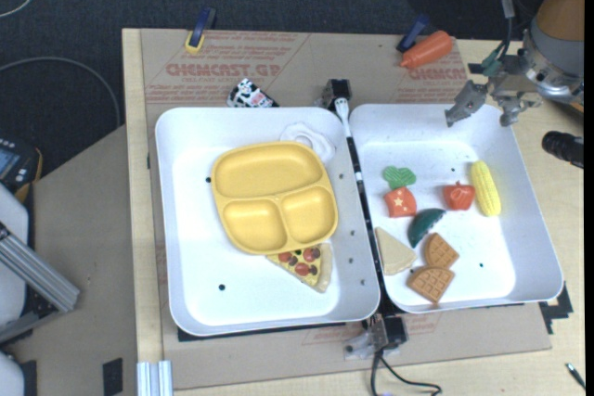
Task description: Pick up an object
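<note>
Gripper point(485, 104) above far edge of right bin point(529, 278), fingers spread apart, holding nothing, yellow corn point(485, 187) lying below, long axis near-to-far

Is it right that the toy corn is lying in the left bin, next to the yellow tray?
Not quite. The camera view shows the toy corn lying in the right bin, near its far right side. The yellow tray sits in the left bin.
</note>
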You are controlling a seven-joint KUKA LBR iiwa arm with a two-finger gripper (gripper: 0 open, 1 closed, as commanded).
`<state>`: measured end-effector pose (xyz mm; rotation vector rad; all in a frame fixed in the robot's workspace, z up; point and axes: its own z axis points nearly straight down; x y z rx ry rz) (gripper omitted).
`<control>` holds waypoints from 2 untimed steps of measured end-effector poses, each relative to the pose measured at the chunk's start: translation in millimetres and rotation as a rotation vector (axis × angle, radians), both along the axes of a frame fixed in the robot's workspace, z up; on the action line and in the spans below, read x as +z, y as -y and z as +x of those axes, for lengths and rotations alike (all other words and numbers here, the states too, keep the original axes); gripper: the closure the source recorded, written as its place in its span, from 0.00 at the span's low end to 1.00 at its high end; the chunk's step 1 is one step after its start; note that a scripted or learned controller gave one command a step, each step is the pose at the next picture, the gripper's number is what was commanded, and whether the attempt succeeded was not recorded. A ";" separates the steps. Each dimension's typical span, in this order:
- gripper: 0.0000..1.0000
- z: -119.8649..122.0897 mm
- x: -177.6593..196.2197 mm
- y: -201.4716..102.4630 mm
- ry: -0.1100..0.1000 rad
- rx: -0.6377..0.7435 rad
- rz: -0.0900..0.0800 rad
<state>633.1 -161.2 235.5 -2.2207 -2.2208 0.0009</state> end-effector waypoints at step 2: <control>0.00 -12.8 -113.8 5.2 -0.007 -0.001 0.002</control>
